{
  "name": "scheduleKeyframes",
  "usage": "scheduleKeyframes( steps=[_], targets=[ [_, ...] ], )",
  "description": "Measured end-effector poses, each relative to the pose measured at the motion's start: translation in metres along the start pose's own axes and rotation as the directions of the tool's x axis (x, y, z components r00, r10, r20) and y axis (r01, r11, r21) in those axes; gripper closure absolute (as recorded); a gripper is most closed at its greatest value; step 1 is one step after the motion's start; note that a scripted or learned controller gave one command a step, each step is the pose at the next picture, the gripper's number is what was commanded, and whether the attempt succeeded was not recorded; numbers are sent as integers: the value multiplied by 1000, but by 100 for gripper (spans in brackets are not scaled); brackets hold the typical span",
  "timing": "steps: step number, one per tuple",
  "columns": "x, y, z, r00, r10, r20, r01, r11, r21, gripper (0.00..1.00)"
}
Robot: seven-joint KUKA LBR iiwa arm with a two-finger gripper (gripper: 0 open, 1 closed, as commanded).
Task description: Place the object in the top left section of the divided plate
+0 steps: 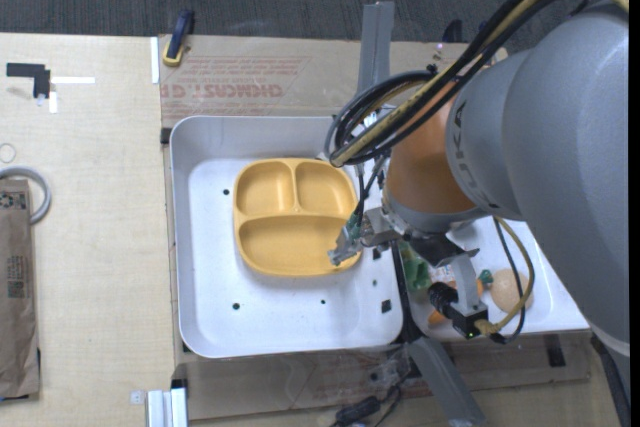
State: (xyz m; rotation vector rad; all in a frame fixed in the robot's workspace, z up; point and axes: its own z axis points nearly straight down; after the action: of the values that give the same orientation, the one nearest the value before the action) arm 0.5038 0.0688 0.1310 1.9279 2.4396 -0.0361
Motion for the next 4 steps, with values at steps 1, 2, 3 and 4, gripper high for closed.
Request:
scheduleKeyframes(
  steps=[1,2,3,4],
  targets=[
    [-22,-1,-7,999,31,27,-31,1000,-1,100],
    [-19,-1,-6,996,87,26,-87,996,-3,100],
    [-19,3,-4,992,121,23,-120,993,-5,100],
    [-18,5,-1,982,186,21,-186,983,-7,100]
  ],
)
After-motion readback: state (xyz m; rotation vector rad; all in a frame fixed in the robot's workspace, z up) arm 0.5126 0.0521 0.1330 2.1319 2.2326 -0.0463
